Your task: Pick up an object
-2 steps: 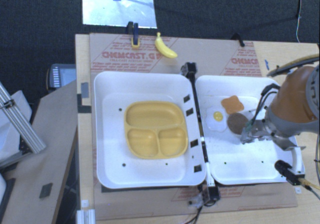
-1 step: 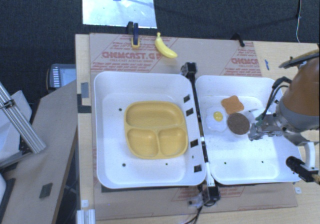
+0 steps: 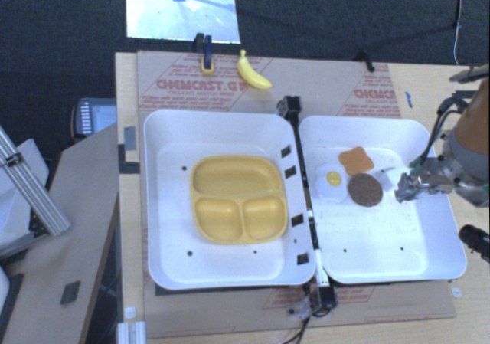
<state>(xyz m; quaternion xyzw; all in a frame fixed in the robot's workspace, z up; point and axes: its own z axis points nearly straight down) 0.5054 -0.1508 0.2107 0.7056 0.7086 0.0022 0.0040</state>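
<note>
Left bin [image 3: 164, 204] holds a yellow divided tray [image 3: 233, 198], sitting flat near the middle. A toy banana [image 3: 253, 74] lies outside on the cardboard [image 3: 321, 78] behind the bins, out of play.

Right bin [image 3: 436, 258] has the candidates, clustered at its back-left part: a fried egg piece [image 3: 331, 181], white with a yellow yolk; an orange toast-like piece [image 3: 356, 159] just behind it; a brown round patty [image 3: 365, 190] touching or almost touching the egg's right edge. All look like small play-food items, so probably light, rigid and slick plastic, not fragile. They lie flat and low, which makes them hard to pinch: fingers likely need to straddle the edges and go right down to the bin floor. The patty seems the best bet, being nearest to the gripper and thickest-looking; take it across its diameter. The egg looks too thin and wide.

Gripper [image 3: 404, 187] sits just right of the patty, low over the right bin, apart from it as far as I can see. Nothing visible between its fingers, so it carries nothing. Whether it is spread or closed I cannot tell; too blurred and small.
</note>
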